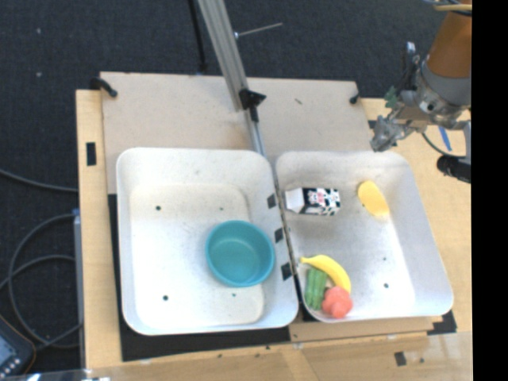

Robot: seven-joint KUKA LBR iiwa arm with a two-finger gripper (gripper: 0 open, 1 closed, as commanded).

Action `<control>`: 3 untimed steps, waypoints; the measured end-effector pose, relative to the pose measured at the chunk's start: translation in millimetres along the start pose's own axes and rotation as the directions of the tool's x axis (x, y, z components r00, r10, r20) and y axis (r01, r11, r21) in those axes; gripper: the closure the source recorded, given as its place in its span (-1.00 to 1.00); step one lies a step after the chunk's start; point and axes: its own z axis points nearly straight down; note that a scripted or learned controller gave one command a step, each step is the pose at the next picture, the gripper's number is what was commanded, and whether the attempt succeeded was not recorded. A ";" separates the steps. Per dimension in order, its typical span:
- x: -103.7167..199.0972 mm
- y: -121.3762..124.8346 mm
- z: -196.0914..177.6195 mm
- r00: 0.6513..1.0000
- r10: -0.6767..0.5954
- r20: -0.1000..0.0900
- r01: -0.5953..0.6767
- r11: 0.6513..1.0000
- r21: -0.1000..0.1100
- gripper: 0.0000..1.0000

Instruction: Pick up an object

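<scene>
The bench (182, 109) is the biggest thing here, a light brown board on a dark floor, and it bears two shallow white bins side by side. The left bin (159, 181) holds a round teal bowl (240, 252), which sits open side up toward the near right part of the bin, close to the wall shared with the other bin.

The right bin (413, 236) holds the smaller things. A small carton with black and white patches (313, 200) lies on its side near the far left corner. A yellow lemon-like piece (373, 198) lies just right of it, apart from it. In the near left corner a yellow banana (331, 268), a green vegetable (316, 288) and a red fruit (338, 302) are pressed together in one small group.

The arm (448, 50) (grey, with an orange band) comes in from the right. Its gripper (383, 137) hangs above the far rim of the right bin, well apart from every object. Nothing is between its fingers; whether they are apart or together I cannot tell.
</scene>
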 end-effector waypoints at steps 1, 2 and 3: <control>44.2 -3.8 -4.8 1.000 0.001 -0.001 -0.001 1.000 0.003 1.00; 95.5 -19.1 6.0 1.000 0.000 -0.001 0.000 1.000 0.005 1.00; 143.9 -31.6 -4.3 1.000 -0.001 -0.003 0.001 1.000 0.004 1.00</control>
